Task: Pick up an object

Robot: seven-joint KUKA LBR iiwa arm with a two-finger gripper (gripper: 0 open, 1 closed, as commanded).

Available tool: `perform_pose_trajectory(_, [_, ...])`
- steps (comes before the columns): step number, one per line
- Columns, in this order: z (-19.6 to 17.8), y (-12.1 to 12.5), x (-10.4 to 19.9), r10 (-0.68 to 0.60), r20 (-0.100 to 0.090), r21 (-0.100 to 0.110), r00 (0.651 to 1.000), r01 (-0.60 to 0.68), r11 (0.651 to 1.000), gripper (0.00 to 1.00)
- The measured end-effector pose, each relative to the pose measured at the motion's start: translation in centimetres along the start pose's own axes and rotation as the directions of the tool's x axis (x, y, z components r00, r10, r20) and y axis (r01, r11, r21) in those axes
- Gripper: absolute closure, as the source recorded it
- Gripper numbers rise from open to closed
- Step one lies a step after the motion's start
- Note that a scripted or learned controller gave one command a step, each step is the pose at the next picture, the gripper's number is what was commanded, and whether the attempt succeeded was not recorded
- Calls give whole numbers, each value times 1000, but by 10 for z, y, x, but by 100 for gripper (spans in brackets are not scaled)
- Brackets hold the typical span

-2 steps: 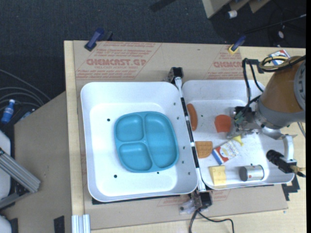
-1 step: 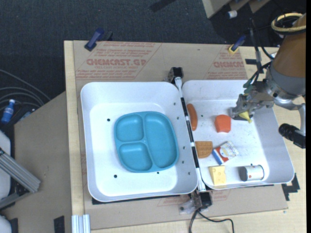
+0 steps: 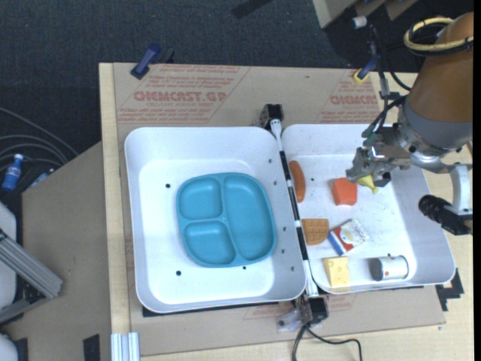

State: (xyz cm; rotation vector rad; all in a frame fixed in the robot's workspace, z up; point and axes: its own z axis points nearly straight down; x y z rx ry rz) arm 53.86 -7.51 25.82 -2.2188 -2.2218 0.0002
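My gripper (image 3: 368, 168) hangs over the upper middle of the right bin (image 3: 421, 239), on the grey arm with its orange band coming in from the right. A small yellow object (image 3: 367, 183) shows right at the gripper's lower tip, partly hidden by it. An orange-red block (image 3: 345, 192) lies just to the lower left of the gripper. Further left, an orange sausage shape (image 3: 297, 180) rests by the bin's left wall.
Lower in the right bin lie a brown cracker (image 3: 316, 232), a red, white and blue packet (image 3: 348, 237), a yellow cheese wedge (image 3: 337, 271) and a white cylinder (image 3: 387, 268). The left bin (image 3: 150, 201) holds a blue divided plate (image 3: 224, 218).
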Motion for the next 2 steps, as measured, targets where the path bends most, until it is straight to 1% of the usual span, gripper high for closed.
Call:
perform_pose_trajectory(1, [-3,-14,30,1,0,2,1000,-1,1000,100])
perform_pose_trajectory(2, [-12,-42,41,0,0,2,1000,0,1000,100])
